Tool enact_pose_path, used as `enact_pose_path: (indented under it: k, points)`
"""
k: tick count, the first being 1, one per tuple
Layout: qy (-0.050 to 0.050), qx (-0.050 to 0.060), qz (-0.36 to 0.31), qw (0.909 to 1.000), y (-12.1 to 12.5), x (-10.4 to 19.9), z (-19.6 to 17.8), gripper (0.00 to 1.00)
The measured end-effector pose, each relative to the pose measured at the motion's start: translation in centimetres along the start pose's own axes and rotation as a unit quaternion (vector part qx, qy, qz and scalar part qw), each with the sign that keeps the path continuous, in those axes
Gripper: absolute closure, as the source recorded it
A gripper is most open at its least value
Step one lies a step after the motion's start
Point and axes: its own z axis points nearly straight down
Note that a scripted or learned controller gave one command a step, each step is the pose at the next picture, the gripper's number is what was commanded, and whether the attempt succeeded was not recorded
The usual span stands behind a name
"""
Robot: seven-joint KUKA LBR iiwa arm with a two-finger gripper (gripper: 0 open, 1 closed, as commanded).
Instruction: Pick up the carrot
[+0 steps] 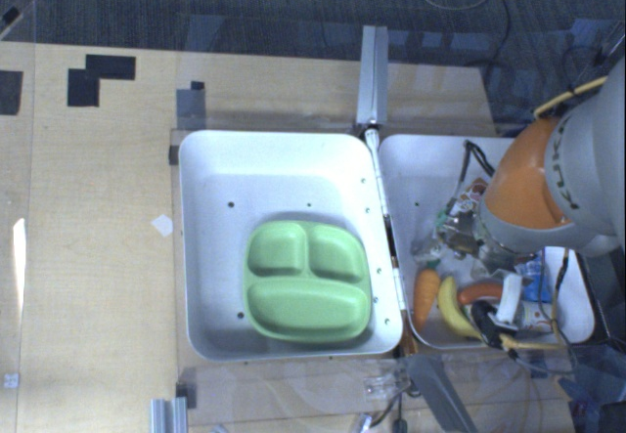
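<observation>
Green three-compartment plastic tray in left shallow white bin, orange carrot beside yellow banana near right white bin's front edge, two-finger gripper just above, grip state unclear

Two white bins side by side. Left bin holds a green divided plate. In the right bin, the carrot lies at the near left corner, banana just beside it. Gripper hangs low above them, arm reaching in from right.

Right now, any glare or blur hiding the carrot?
Camera view: even light, sharp enough; bright patches on the left bin's white floor and a reflection streak at the left edge; carrot clear of glare, lit, beside the banana, with the arm's bulk just above.
</observation>
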Motion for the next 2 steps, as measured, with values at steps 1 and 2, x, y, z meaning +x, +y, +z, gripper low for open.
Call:
enact_pose_path:
  k: [1,2]
  points:
    - [0.0,-0.005,-0.011,0.9999,-2.0,-1.1,-0.1,0.0]
    - [0.001,-0.007,-0.011,0.9999,-1.8,-0.9,-1.3,1.0]
